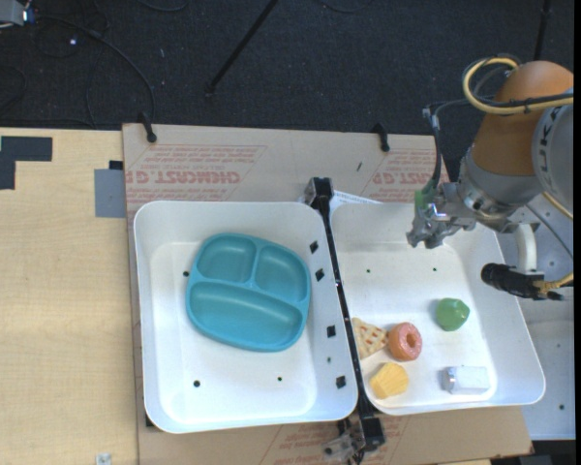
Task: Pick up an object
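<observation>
My gripper (428, 234) hangs over the back of the right bin (504, 289), with nothing visible between its fingers. In that bin lie a green round object (452, 314), a pink doughnut (404, 341), a yellow piece (388, 381), a waffle-patterned wedge (368, 337) and a small white and grey block (465, 380). All of them rest toward the front of the bin, well below the gripper.
The left bin (165, 356) holds a teal divided plate (249, 291). A black divider (334, 298) runs between the bins. A black handle-like part (513, 280) juts in over the right bin's right rim. Cardboard lies under both bins.
</observation>
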Controlling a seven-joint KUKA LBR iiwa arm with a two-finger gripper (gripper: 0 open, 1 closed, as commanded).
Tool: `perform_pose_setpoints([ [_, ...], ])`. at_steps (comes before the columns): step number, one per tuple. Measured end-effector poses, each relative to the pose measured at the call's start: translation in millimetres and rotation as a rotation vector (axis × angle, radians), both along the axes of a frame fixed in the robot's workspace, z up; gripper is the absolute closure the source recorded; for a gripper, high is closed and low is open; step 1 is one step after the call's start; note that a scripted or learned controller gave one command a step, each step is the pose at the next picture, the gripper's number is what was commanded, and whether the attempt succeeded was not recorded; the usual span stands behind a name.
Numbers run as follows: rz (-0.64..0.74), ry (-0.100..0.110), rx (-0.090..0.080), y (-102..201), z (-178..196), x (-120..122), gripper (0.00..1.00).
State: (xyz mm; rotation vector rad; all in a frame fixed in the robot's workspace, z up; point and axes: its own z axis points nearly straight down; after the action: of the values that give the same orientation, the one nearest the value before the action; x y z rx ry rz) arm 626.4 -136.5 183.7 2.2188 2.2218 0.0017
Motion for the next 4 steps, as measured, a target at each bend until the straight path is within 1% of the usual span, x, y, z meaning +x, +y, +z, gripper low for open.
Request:
perform_pose_setpoints([
  [1, 0.000, 0.000, 0.000, -1, 42, 0, 1.00],
  [2, 0.002, 0.007, 0.002, 52, 43, -14, 1.00],
  [3, 0.002, 0.009, 0.002, 103, 35, -34, 1.00],
  [4, 0.002, 0.009, 0.002, 140, 30, -61, 1.00],
])
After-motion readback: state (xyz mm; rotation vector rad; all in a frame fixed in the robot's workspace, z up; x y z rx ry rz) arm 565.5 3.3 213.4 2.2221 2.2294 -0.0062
